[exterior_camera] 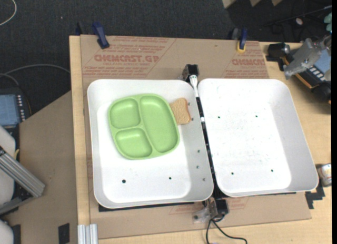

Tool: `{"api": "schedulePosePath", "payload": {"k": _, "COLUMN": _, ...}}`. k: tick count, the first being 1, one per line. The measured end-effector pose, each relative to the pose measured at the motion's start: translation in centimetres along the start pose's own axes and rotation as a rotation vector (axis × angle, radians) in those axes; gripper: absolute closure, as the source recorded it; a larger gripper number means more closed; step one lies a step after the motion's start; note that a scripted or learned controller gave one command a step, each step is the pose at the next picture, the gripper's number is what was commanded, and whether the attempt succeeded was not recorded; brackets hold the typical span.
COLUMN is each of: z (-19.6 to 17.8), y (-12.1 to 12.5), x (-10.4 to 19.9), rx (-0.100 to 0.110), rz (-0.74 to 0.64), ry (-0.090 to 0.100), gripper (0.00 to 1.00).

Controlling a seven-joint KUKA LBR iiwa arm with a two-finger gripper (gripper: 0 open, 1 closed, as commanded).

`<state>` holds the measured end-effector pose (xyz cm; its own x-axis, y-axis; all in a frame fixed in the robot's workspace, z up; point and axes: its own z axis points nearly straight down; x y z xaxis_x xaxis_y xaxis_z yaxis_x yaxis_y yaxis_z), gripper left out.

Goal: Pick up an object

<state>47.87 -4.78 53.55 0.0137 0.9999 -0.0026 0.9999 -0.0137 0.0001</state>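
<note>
Here, step in hand: approach and choice of object; a grasp has not begun.
Left bin (105, 185): the landmark; it holds both candidate objects, in its far half.
Green divided plate (143, 126): lies flat toward the bin's far left; broad and shallow, probably hard to pinch except at the rim.
Tan biscuit-like piece (181, 111): touches the plate's right edge, near the bin's far right wall; small, likely the easier pick, best taken from straight above with fingers clear of plate and wall.
Gripper (305, 61): well beyond the left bin, past the right bin's (253, 132) far right corner; blurred, touching no object; opening cannot be told.
</note>
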Motion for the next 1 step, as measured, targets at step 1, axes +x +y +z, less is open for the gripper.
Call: {"api": "schedulePosePath", "payload": {"k": 1, "z": 0.02, "y": -0.15, "x": 12.59, "rx": 0.0, "rz": -0.028, "ry": 0.005, "gripper": 0.0}}
